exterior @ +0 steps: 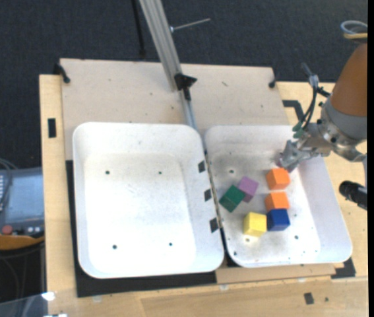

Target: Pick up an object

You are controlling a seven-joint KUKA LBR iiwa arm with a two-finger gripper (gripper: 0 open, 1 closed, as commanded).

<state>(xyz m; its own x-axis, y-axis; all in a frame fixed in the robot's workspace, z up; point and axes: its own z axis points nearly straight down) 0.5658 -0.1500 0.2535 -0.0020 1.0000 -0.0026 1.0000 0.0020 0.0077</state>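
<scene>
A grey robot arm (345,111) with an orange band above its wrist reaches in from the right side of the overhead view, over the right of two shallow white bins on a wooden bench (51,177). Its gripper (289,158) hangs low over the upper part of the right bin (239,144). Whether it is released or clenched cannot be told from this angle, and nothing is seen held in it.

Closest to the gripper, just below it, lies an orange block (278,177). Directly beyond that one sits a second orange block (278,199), and touching its lower side is a blue block (279,218). Just left of the blue block rests a yellow block (254,224). Down and to the left of the gripper, a little apart from the orange blocks, a purple block (247,188) leans against a green block (231,198).

Farther left of the gripper, across the divide between the bins, is the left bin (140,197). Above and left, a slanted metal post (163,38) rises from the bench. Farthest left, off the bench, sits a handheld control pendant (15,207).
</scene>
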